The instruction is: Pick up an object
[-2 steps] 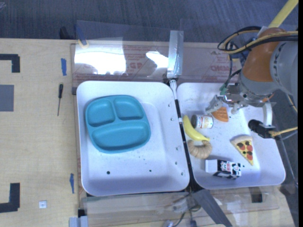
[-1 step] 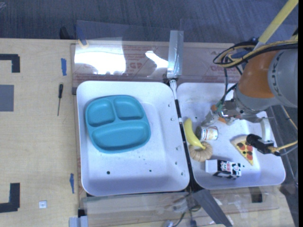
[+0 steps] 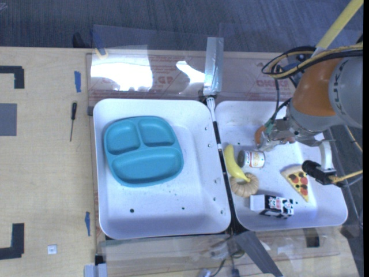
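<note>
My gripper (image 3: 275, 136) hangs low over the back of the right bin (image 3: 331, 212), below the arm's orange band. A small orange thing (image 3: 261, 135) lies right at its left side, touching or nearly touching it. In front of it a small jar with a pale label (image 3: 253, 158) lies on its side. A yellow banana (image 3: 232, 159) runs along the bin's left wall, with a tan ring-shaped pastry (image 3: 245, 186) at its near end. A pizza slice toy (image 3: 299, 183) lies to the right. A black and white box (image 3: 274, 205) rests near the front edge.
The left bin (image 3: 196, 212) bears a blue divided plate (image 3: 143, 149). A clear plastic sheet (image 3: 144, 74) stands behind the bins. A thin screwdriver (image 3: 72, 118) lies on the wooden bench to the left. Yellow cables (image 3: 340, 22) trail from the arm at the upper right.
</note>
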`<state>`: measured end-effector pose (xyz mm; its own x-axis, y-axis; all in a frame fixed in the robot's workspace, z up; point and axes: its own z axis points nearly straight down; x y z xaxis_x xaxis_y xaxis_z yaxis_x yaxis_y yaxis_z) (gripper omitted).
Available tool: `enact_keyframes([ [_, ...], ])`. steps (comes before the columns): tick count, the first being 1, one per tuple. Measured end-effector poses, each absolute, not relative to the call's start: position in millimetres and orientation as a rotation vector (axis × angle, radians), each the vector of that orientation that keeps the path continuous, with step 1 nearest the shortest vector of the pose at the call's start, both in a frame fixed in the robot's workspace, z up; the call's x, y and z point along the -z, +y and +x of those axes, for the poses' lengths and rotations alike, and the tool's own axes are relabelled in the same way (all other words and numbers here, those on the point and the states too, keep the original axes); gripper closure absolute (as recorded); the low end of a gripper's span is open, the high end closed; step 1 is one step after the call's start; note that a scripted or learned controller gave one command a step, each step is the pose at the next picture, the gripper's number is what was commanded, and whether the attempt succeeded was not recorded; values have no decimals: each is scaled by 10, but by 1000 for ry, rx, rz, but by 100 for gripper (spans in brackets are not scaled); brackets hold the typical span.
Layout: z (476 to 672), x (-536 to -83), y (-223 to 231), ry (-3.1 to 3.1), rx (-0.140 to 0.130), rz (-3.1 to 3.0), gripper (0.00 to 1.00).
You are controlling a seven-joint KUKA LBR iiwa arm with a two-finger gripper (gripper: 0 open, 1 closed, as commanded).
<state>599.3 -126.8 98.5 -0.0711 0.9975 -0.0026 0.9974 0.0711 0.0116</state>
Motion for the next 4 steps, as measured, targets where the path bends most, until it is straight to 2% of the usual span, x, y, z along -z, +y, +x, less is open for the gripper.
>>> enact_keyframes([
  [1, 5990, -877, -1112, 1868, -6, 2517, 100],
  [2, 6379, -2762, -168, 1669, -11, 2658, 100],
  [3, 6656, -1816, -191, 1983, 11, 2443, 100],
  [4, 6299, -1841, -646, 2332, 4, 2108, 100],
])
